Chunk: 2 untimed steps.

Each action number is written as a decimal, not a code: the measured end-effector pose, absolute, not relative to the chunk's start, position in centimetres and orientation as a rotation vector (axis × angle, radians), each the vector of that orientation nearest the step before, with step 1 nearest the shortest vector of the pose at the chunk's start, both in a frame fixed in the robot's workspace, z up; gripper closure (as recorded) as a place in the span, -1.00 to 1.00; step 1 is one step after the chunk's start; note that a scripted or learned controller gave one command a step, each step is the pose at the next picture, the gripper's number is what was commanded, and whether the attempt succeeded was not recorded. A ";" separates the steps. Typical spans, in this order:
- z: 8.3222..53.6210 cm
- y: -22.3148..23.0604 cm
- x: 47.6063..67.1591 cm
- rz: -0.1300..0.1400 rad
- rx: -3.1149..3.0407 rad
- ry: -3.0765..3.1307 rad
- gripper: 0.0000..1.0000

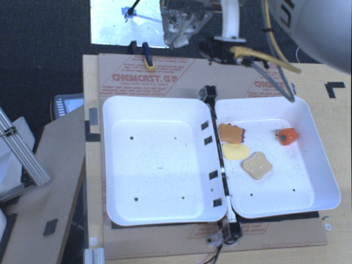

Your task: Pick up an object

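Note:
The right bin (319, 188) holds several small things. An orange waffle-like piece with a purple edge (231, 133) lies near its left wall. Just below it sits a pale yellow disc (235, 152), and a tan toast slice (257, 165) lies beside that. A red-orange pepper-like piece (286, 136) rests toward the right side. My gripper (177, 33) hangs high at the top of the view, behind the far edge of the left bin (115, 197), well away from all of these. Nothing shows between its fingers.
The two bins meet at a clipped seam (215, 153) down the middle. A yellow-and-blue clamp (147, 56) grips the brown board's far edge. A cable and hose (264, 65) trail from the arm over the right bin's far rim. An aluminium rail (19, 147) lies off the bench at left.

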<state>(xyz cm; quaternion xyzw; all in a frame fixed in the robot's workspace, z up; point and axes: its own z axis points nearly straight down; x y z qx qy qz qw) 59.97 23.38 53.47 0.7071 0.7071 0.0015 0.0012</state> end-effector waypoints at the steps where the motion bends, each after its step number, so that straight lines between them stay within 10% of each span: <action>1: 53.5 23.4 63.0 0.005 2.220 2.219 1.00; 2: 53.5 23.4 65.5 0.003 2.221 2.219 1.00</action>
